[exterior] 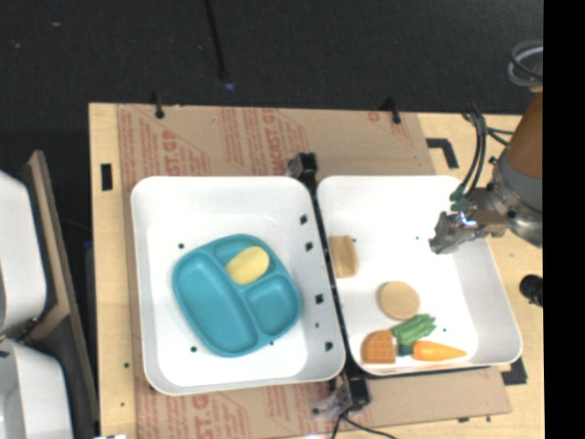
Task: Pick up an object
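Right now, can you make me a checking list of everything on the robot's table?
Surface: bench with brown printed sheet, bearing left bin and right bin side by side.
Job's things: in right bin, tan block, round cookie, waffle piece, carrot, green piece.
Clutter: blue tray in left bin, yellow lump in its compartment.
End effector: over right bin, holding nothing.
Cables: black cable along the arm.
Surroundings: dark floor.
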